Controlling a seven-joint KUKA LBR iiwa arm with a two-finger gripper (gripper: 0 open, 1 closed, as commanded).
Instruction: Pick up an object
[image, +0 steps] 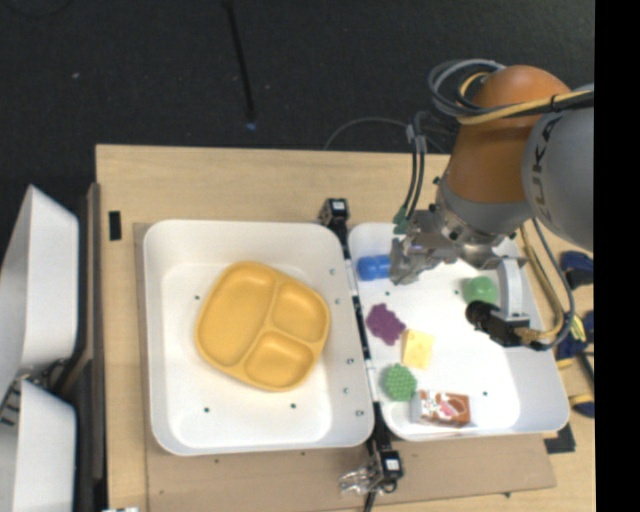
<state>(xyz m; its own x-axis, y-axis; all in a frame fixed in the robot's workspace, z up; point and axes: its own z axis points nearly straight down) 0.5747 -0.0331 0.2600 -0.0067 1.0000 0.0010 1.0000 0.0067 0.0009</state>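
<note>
My gripper (404, 268) hangs over the far left part of the right bin (535, 398), right beside a small blue object (373, 267) at that bin's left wall. I see nothing between its fingers. Below it lie a purple lumpy toy (384, 323) and a yellow block (418, 349). Nearer the front edge lie a green spiky ball (399, 381) and a red and brown packet (443, 407). A green object (480, 289) sits to the gripper's right, partly hidden by the arm.
The left bin (165, 300) holds a yellow divided plate (262, 324) in its middle. The two bins meet along a narrow divider (356, 320). Bare white floor shows at the right bin's right side.
</note>
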